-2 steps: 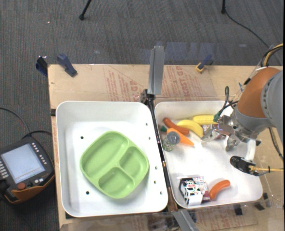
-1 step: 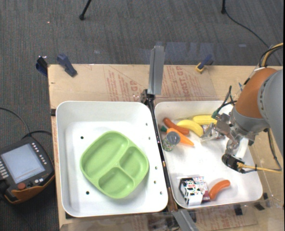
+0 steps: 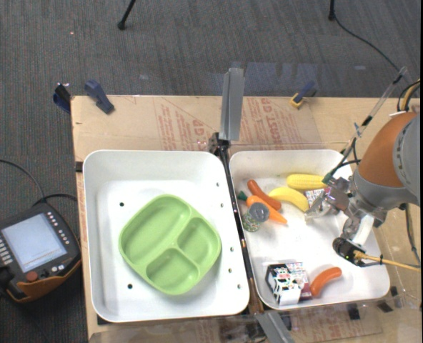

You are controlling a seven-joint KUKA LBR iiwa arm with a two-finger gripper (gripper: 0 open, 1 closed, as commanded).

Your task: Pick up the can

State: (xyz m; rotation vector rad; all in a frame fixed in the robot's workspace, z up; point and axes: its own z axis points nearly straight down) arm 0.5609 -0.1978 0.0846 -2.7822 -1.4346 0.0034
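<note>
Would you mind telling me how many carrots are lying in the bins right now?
2, both in the right bin: one carrot beside the banana, the other carrot just below it, touching the can. More could be hidden under the arm.

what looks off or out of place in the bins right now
Nothing looks spilled or broken. The can lies tipped on its side in the right bin, against the carrots.

Left of the end effector (image 3: 317, 207), the green tray (image 3: 170, 244) looks like smooth matt plastic; both bins (image 3: 101, 191) glossy white; the desk (image 3: 168, 123) bare wood.
</note>
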